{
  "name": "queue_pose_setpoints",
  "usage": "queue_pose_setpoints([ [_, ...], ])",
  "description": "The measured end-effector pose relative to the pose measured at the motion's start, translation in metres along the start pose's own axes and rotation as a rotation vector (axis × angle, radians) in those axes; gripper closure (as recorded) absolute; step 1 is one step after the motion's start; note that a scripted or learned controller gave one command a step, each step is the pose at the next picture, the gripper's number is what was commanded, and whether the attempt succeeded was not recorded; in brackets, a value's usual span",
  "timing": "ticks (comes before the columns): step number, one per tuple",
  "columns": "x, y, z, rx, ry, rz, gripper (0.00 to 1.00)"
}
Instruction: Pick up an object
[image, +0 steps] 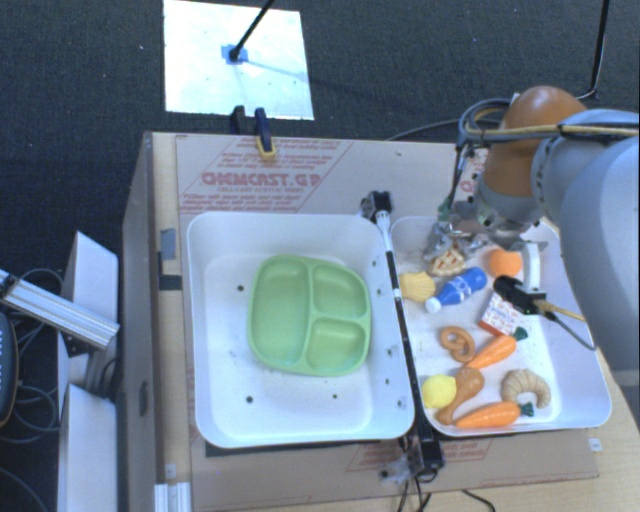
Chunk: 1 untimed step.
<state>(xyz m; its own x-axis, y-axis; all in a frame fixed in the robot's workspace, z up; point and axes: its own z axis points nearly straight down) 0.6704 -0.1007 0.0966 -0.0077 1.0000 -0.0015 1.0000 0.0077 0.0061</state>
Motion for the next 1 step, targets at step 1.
queue_pose_setpoints([
  [1,0.0642,-0.0541,-0.0898,0.001,0.003,0.002,1.0],
])
